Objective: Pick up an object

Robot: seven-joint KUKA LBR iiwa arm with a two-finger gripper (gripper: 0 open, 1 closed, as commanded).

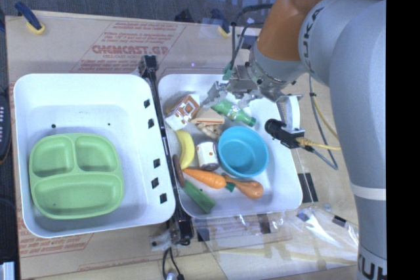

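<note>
In the right bin [289,187] lie several toys: a green bottle-like piece [237,114], a blue bowl [243,151], a banana [186,147], a carrot [205,178], a small white can [207,154] and a brown waffle-like piece [184,108]. My gripper [230,94] hangs over the bin's far side, just above the green piece and close to it. I cannot make out whether it touches the piece. The grey arm with its orange band [289,16] reaches in from the upper right.
The left bin [39,92] holds a green divided plate [75,175]. A black divider [156,121] runs between the bins. A green block [199,198] and an orange-brown piece [248,188] lie at the right bin's near side. Cables [321,141] hang beside the arm.
</note>
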